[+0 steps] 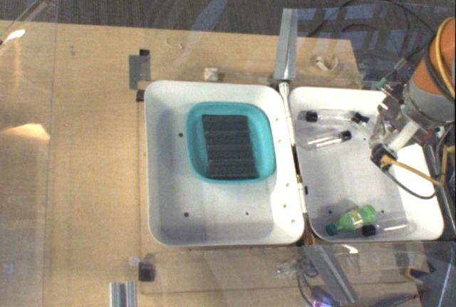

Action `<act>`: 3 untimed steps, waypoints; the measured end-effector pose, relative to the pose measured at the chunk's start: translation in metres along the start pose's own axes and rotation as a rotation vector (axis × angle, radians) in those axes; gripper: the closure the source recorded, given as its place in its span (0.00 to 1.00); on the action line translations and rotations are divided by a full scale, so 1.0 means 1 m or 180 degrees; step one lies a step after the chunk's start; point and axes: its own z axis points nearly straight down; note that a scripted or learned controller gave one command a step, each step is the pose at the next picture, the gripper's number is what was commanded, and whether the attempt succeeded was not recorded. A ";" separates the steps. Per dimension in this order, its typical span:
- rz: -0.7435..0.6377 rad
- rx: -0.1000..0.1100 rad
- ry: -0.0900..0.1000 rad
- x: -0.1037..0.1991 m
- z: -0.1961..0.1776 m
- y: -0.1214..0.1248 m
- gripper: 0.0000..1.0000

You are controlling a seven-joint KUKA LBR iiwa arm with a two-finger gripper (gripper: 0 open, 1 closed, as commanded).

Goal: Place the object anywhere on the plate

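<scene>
Camera view looks down on a wooden bench (71, 177) with two white bins side by side. The left bin (160, 156) holds a blue-green plate (265, 149) with rounded corners. The plate has a dark ridged middle (228, 147) and sits toward the far side of its bin. White floor shows all around the plate, most of it on the near side.

The right bin (342, 177) holds the small things. A green bottle (353, 220) lies on its side close to the near edge. It is too small and blurry to read any label. Just beside it, toward the right, lies a clear tube (390, 229) with a black cap. Two more clear tubes with black caps lie near the far edge: the top tube (326, 115) and the lower tube (329, 139), which is tilted. The middle of this bin is bare white floor.

The arm (443, 67) comes in from the right, and its orange band shows at the edge of the picture. The gripper (388, 129) hangs over the right side of the right bin, near the two far tubes and well apart from the green bottle. I cannot tell if the gripper is wide or narrow.
</scene>
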 end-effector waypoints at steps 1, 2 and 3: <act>0.0000 0.0000 0.0000 0.000 0.000 0.000 0.00; 0.0195 -0.0006 -0.0002 -0.021 -0.094 0.027 0.00; 0.0436 -0.0004 -0.0004 -0.008 -0.208 0.039 0.00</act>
